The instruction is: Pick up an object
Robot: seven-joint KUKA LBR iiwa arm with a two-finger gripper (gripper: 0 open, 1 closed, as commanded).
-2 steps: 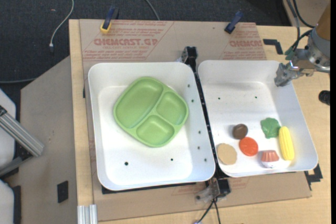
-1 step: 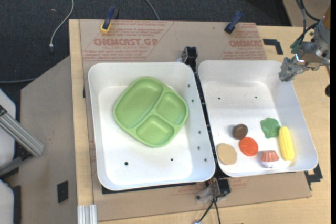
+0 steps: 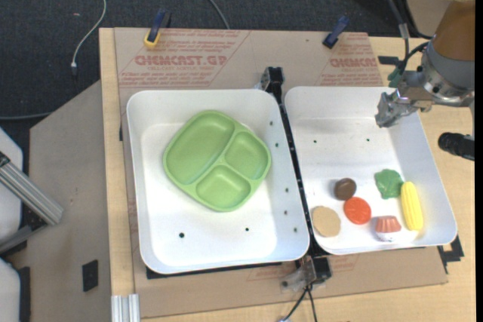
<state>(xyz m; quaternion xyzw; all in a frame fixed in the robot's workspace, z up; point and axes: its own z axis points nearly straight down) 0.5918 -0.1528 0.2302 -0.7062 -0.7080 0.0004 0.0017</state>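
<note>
Several toy foods lie at the near end of the right bin (image 3: 317, 105): a brown ball (image 3: 346, 188), a red-orange tomato (image 3: 358, 210), a tan round biscuit (image 3: 327, 221), a green broccoli piece (image 3: 389, 183), a yellow corn cob (image 3: 412, 205) and a pink cupcake-like piece (image 3: 387, 226). My gripper (image 3: 389, 111) hangs over the far right part of that bin, well behind the foods, with nothing visibly in it. The arm comes in from the upper right.
The left bin (image 3: 139, 162) holds a light green divided plate (image 3: 216, 160). Both bins rest on a cardboard sheet (image 3: 189, 56) held by blue clamps (image 3: 157, 26). A black bracket (image 3: 272, 78) sits between the bins at the back. Cables run over the dark floor.
</note>
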